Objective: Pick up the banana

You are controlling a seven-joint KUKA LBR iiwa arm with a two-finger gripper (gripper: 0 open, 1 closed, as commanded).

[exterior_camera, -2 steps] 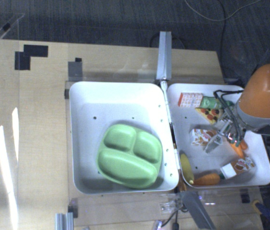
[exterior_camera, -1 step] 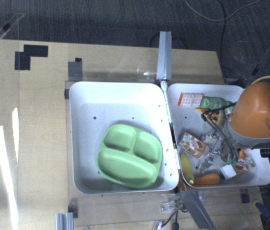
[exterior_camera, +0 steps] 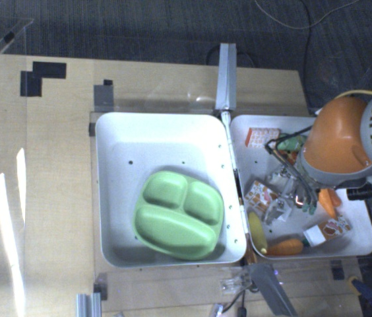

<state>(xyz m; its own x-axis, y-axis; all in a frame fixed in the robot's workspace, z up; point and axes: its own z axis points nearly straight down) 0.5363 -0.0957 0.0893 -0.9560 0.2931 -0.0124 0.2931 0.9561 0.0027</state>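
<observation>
Banana (exterior_camera: 256, 230), the yellow-green fruit I am after, is lying along the left wall of the right bin (exterior_camera: 368, 244), near that bin's front corner, pointing roughly front to back and resting just beside an orange carrot-like piece (exterior_camera: 285, 246) at the front rim. From the overhead camera I am watching the arm (exterior_camera: 344, 140), grey with its orange band, reaching in from the right and hanging over the middle of the same bin, with the gripper (exterior_camera: 290, 193) lowered among a loose scatter of goods: a printed snack packet (exterior_camera: 260, 195) just to its left, a small white carton (exterior_camera: 313, 236) and a second printed wrapper (exterior_camera: 337, 226) toward the front right, another orange piece (exterior_camera: 329, 203) under the wrist, and a red-and-white card (exterior_camera: 261, 137) lying flat at the back. The fingers are blurring into the clutter and cabling beneath the wrist, so I cannot tell how wide they are standing, and nothing is showing between them. The left bin (exterior_camera: 107, 177) is carrying a green sectioned tray (exterior_camera: 179, 213), well apart from the work. I am judging this as the approach step, with the grasp not yet made: the tool is sitting near the fruit but apart from it, up and to the right. The next move is calling for a shift toward the dividing wall and the front corner, then a descent with the jaws set across the fruit's narrow width, keeping clear of the bin wall and the neighbouring orange piece.
</observation>
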